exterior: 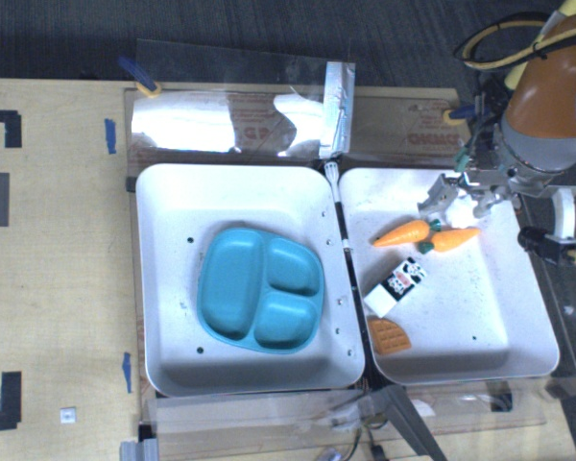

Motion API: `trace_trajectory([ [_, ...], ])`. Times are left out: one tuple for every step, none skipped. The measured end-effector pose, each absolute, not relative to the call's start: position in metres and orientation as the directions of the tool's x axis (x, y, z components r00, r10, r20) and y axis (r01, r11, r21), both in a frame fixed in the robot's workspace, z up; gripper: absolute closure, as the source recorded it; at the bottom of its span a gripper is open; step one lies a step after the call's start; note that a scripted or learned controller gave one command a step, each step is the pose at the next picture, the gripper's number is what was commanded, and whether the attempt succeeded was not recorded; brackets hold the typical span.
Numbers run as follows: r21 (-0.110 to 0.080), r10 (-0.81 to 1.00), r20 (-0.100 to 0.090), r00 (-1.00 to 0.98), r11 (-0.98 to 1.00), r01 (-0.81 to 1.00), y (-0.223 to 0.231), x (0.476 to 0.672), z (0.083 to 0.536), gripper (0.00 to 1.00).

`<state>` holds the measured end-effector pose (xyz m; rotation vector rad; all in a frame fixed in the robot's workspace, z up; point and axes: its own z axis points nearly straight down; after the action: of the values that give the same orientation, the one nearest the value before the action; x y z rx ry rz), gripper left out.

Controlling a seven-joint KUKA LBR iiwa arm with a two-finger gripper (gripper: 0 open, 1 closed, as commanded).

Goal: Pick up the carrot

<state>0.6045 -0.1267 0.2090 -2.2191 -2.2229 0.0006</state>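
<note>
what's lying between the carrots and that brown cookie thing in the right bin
In the camera view, a small black-and-white packet lies between the two carrots and the brown cookie.

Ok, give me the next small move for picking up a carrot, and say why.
Probably lower the gripper a little toward the nearer carrot. It hangs just above the two carrots in the right bin, and neither carrot sits between its fingers; the other carrot lies further left.
</note>
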Motion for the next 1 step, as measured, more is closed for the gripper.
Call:
trace_trajectory([
  [0.022,0.981,-0.001,0.196,-0.196,0.980,-0.1366,0.6142,0.1116,0.00],
])
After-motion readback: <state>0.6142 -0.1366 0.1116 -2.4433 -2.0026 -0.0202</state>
